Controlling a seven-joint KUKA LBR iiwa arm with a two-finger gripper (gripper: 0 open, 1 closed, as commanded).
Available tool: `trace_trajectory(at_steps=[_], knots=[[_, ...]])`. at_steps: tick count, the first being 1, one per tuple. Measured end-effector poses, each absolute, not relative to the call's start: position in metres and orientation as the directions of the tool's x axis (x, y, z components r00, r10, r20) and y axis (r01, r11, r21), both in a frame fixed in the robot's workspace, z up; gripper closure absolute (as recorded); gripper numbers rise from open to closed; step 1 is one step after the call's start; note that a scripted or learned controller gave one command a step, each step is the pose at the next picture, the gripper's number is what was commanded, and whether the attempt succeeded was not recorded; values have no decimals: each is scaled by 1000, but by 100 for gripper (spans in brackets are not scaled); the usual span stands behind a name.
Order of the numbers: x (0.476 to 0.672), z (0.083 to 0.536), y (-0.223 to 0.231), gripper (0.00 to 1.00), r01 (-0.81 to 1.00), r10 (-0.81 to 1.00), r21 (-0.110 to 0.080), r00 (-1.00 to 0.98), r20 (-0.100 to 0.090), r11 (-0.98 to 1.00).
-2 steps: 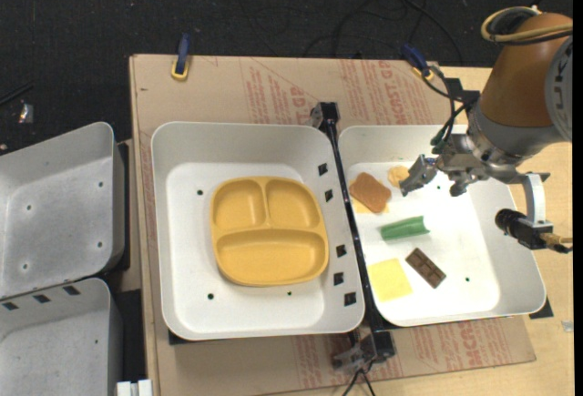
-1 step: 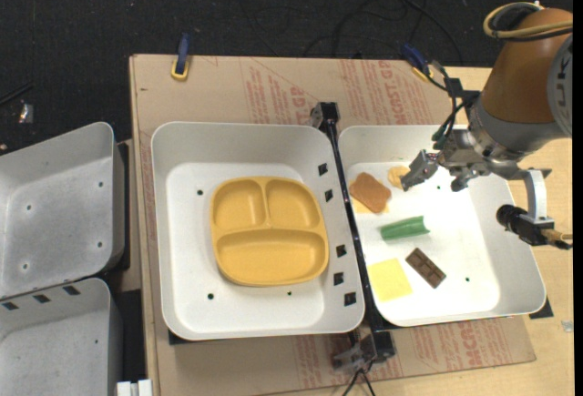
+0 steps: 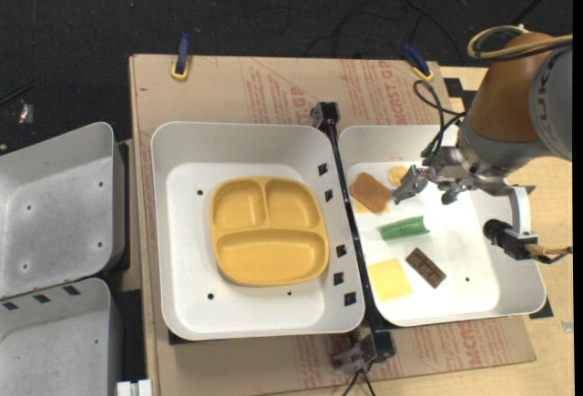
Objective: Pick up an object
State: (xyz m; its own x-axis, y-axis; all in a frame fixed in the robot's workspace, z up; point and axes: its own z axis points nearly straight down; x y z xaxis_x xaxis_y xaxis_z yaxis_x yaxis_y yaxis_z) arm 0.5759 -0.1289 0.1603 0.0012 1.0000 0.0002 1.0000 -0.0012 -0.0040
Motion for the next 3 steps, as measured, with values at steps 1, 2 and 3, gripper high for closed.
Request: trace_trajectory(at_steps=[1,2,3], knots=[[576,98,-134,0,1000,1000,-5,2,1,-2],[576,92,-134,0,1000,1000,-1,1,0,-1],[576,102,-134,100,1000,1000,0,2,0,-2]])
